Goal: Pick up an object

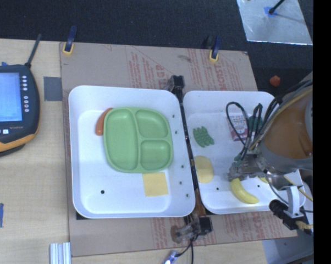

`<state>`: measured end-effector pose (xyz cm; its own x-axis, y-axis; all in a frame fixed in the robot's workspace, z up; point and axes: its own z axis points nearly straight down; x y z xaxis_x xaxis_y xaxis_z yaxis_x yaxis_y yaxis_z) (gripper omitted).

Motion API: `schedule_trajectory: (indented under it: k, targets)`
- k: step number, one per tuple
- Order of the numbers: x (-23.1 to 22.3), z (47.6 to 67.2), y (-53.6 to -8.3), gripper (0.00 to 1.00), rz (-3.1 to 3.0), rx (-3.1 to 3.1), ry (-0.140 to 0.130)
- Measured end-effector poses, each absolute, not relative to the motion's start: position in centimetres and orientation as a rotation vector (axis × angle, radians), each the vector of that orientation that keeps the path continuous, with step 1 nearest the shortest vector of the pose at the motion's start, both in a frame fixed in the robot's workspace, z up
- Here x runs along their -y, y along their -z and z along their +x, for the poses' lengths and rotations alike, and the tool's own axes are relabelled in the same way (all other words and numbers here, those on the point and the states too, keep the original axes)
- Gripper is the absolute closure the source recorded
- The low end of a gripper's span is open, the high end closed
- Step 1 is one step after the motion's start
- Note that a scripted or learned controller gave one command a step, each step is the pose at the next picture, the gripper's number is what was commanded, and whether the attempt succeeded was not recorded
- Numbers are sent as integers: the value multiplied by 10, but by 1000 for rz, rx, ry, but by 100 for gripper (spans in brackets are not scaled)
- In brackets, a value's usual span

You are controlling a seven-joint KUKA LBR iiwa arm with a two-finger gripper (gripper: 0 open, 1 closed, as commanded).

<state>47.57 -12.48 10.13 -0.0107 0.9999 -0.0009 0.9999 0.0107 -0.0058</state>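
Observation:
My gripper (241,172) hangs low in the right bin (218,106), just above the yellow banana (243,192) near the bin's front edge. A pale yellow lemon-like piece (204,168) lies to its left, and a green bean pod (203,136) sits further back. A pink and white packet (237,125) lies at the bin's rear, partly behind cables. The arm's body hides the bin's right side.
The left bin (83,147) holds a green divided plate (138,139), an orange sausage-like piece (100,122) at the plate's left edge and a yellow cheese slice (155,183). A teach pendant (9,106) rests at the far left of the bench.

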Motion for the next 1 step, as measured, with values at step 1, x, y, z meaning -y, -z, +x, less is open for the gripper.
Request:
schedule_trajectory:
  k: [1]
  targets:
    - [49,554,-192,100,-2215,2225,0]
